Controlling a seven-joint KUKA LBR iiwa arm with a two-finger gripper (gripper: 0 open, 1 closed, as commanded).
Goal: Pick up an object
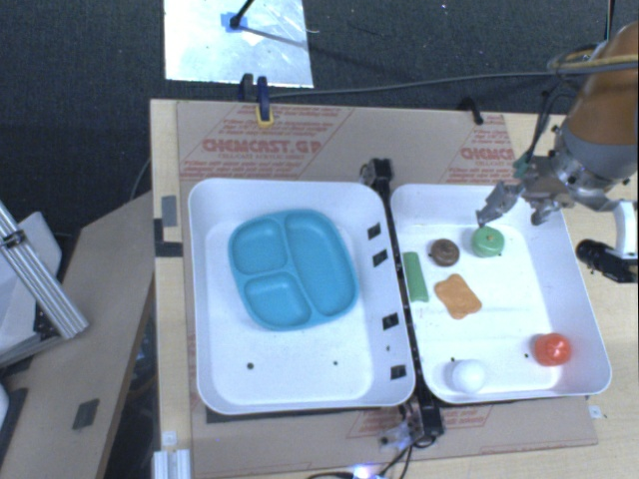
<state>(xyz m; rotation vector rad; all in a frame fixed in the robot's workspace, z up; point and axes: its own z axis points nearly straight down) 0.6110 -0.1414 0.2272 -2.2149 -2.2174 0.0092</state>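
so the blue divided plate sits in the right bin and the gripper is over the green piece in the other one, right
Not quite. In the camera view the blue divided plate sits in the left bin, not the right. The gripper does hover over the green piece, which lies in the right bin.

Glossy white plastic bins (300, 392)

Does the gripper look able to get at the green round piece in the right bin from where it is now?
Probably yes. The gripper hangs just above the green round piece, with nothing lying over it. The brown piece sits beside it but apart, leaving room.
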